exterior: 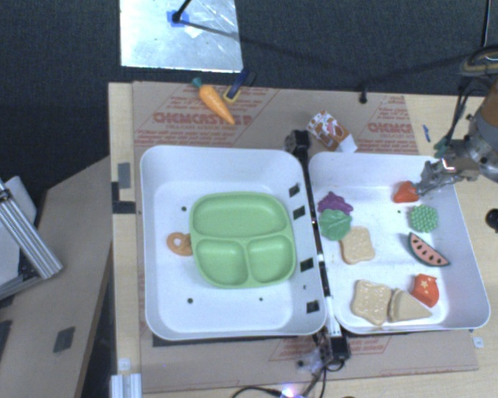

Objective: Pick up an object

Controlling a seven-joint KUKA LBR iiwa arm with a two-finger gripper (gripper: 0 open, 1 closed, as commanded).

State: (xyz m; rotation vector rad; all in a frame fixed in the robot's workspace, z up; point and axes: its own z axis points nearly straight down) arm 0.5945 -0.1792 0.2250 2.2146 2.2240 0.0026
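Left bin (162, 247): we logged 1 green tray (241, 239) and 1 pretzel (179, 244). Right bin (473, 293): grapes (335, 201), bread (357, 245), melon slice (427, 250). Gripper (432, 177) sat low by the red piece (406, 192), apparently touching; jaw state we could not tell. Nothing lifted; we judged the pick pending.

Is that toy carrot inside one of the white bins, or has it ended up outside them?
Outside. The orange toy carrot lies on the brown cardboard beyond the far rim of the left white bin, touching neither bin.
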